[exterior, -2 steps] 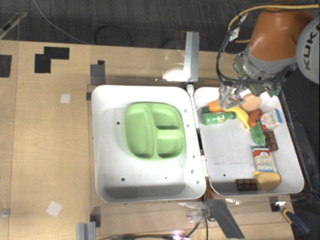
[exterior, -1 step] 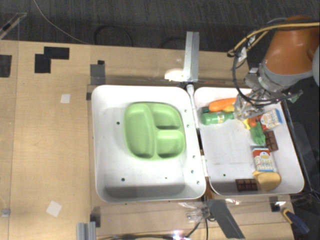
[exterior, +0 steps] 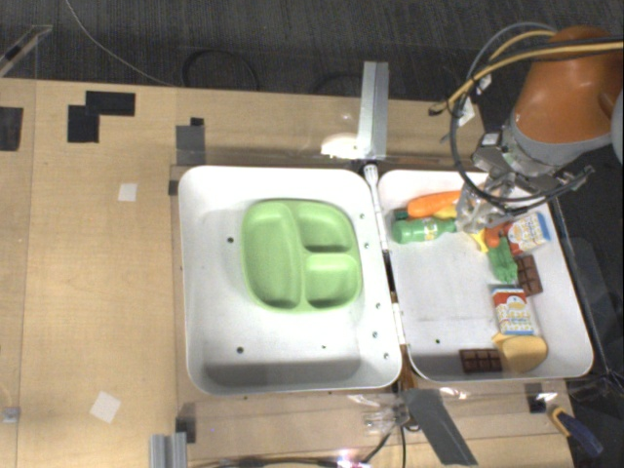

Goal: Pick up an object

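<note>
Gripper [exterior: 475, 214] hangs just right of the green bottle [exterior: 421, 230] and orange carrot [exterior: 435, 204]; whether open, I cannot tell.

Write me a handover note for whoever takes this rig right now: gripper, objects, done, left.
Gripper: low over the top of the right bin, by the toy carrot and green bottle. Finger state unreadable from above; nothing seen between them.
Objects: carrot and bottle lie at the right bin's upper left. Green and red pieces and a chocolate bar sit along its right side, a small carton and a tan piece lower right, another chocolate bar at the bottom edge.
Left bin holds a green divided tray.
Done: no pick confirmed.
Left: grasp one object and lift it.
</note>
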`<state>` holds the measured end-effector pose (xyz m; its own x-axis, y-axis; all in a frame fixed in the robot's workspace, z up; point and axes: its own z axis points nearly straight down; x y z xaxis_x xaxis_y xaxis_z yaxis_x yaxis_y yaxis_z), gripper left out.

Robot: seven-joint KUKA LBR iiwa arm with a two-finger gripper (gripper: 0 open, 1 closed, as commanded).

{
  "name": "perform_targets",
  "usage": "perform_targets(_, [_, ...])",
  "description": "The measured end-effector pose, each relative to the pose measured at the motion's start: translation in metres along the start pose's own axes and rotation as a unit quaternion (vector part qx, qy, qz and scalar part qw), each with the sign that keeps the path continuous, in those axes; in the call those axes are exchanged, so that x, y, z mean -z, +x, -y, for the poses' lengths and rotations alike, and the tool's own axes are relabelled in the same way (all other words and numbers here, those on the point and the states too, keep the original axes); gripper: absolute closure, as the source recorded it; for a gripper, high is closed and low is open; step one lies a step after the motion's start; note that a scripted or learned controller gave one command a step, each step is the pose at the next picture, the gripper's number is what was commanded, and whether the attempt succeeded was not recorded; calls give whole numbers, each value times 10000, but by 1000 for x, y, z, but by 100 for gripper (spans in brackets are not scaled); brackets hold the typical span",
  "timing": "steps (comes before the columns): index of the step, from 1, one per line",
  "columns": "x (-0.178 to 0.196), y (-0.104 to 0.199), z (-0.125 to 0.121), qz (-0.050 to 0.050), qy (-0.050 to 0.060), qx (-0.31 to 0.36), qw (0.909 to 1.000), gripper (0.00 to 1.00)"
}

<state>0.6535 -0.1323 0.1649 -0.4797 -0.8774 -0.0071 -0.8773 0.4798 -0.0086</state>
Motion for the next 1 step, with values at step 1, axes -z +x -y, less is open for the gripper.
perform_targets(1, [17,0,-47,-2,-11,2016,9795,100])
